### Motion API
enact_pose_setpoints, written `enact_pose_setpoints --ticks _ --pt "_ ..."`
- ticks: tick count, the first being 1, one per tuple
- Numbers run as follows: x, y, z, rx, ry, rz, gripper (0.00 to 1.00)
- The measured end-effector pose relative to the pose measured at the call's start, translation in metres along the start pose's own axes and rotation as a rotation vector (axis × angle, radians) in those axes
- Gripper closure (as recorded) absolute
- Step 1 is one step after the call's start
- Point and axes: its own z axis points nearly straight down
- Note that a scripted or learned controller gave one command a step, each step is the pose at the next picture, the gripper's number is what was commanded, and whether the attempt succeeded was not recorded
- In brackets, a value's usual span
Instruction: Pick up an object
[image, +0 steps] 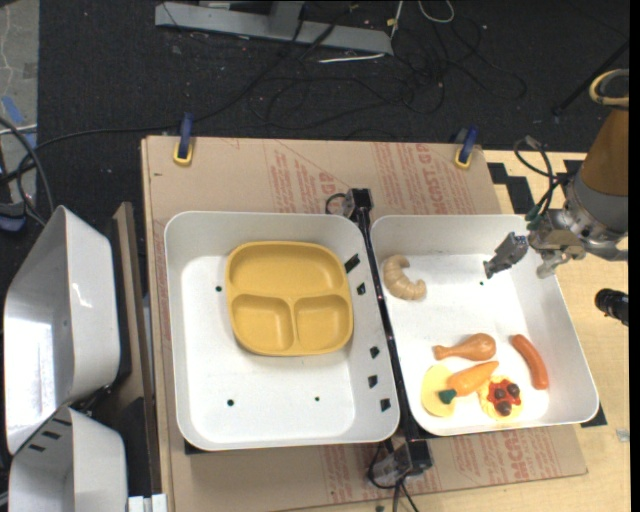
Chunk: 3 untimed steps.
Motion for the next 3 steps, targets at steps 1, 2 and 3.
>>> enact_pose_setpoints --ticks 1,2,3 --pt "0.001 0.003 -0.009 -0.014 -0.003 -0.004 0.00" --pt "0.001 0.000 0.055 -0.008 -0.002 -0.002 0.00" --pt "0.002 0.000 0.109 -0.010 -0.002 -0.002 0.00"
